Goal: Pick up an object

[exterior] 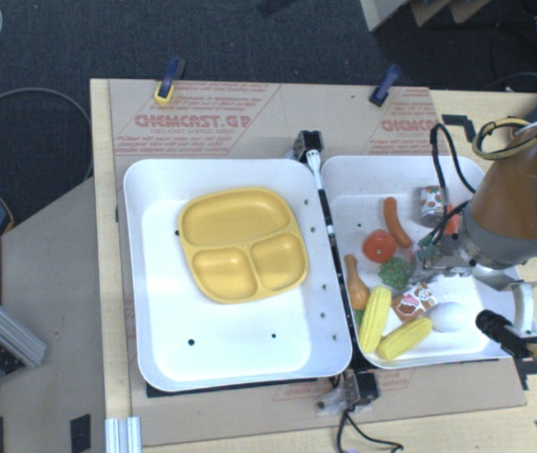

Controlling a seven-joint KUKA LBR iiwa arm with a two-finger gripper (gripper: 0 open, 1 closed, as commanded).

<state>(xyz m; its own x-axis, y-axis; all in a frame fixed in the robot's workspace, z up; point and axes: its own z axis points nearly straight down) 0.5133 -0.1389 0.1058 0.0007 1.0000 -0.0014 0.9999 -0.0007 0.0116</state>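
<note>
While beside toy food (393, 286), yellow tray (243, 243) in left bin (155, 281).

A yellow divided plate (243, 243) sits in the white left bin (155, 328); the white right bin (362, 182) shows a red tomato (378, 246), orange-red sausage (397, 221), green broccoli (395, 274), two yellow corn cobs (375, 317), a white egg (446, 317); tan worktop (117, 130) with red lettering

We see the arm (513, 206) reaching in from the right, wrist bent down, gripper (430, 258) lowered.
</note>
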